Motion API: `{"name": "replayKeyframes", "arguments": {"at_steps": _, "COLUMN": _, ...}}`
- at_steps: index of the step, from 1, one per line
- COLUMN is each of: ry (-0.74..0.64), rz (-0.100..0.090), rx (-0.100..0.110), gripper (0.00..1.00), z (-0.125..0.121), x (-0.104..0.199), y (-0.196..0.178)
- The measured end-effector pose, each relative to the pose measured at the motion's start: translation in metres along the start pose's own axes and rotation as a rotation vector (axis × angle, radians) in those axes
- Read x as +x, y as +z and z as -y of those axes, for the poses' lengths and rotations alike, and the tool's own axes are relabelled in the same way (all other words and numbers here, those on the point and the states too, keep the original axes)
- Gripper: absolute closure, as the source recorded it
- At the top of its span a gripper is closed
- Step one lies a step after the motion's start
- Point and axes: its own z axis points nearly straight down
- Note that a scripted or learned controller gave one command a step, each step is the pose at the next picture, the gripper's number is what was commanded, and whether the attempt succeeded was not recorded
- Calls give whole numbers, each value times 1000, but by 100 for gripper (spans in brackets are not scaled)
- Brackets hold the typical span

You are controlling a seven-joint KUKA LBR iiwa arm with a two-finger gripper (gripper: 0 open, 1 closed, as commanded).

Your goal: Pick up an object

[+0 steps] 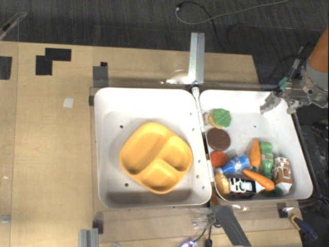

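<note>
A pale wooden desk (46,153) carries two shallow white bins. The left bin (108,138) holds a glossy yellow divided plate (156,157), with bare floor around it. The right bin (288,138) is open along its top half; small toy foods crowd its lower edge, among them an orange carrot (258,178) and a green leafy piece (222,118). The hand (280,101) hovers over that bin's top right corner, holding nothing; its opening cannot be told.

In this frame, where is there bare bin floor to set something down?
Right bin: bare white floor along the far wall, between the green toy and gripper. Its near half is crowded with toys. Left bin: bare margins around the yellow divided plate, widest toward the far-left corner.
</note>
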Motion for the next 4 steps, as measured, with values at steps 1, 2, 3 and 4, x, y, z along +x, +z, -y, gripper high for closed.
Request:
{"name": "replayKeyframes", "arguments": {"at_steps": 1, "ry": -23, "rz": 2, "rx": -8, "gripper": 0, "z": 33, "x": 0, "y": 127}}
{"name": "replayKeyframes", "arguments": {"at_steps": 2, "ry": 9, "rz": 2, "rx": -8, "gripper": 0, "z": 60, "x": -3, "y": 127}}
{"name": "replayKeyframes", "arguments": {"at_steps": 3, "ry": 123, "rz": 1, "rx": -3, "gripper": 0, "z": 32, "x": 18, "y": -4}}
{"name": "replayKeyframes", "arguments": {"at_steps": 4, "ry": 97, "rz": 0, "rx": 2, "gripper": 0, "z": 35, "x": 22, "y": 101}}
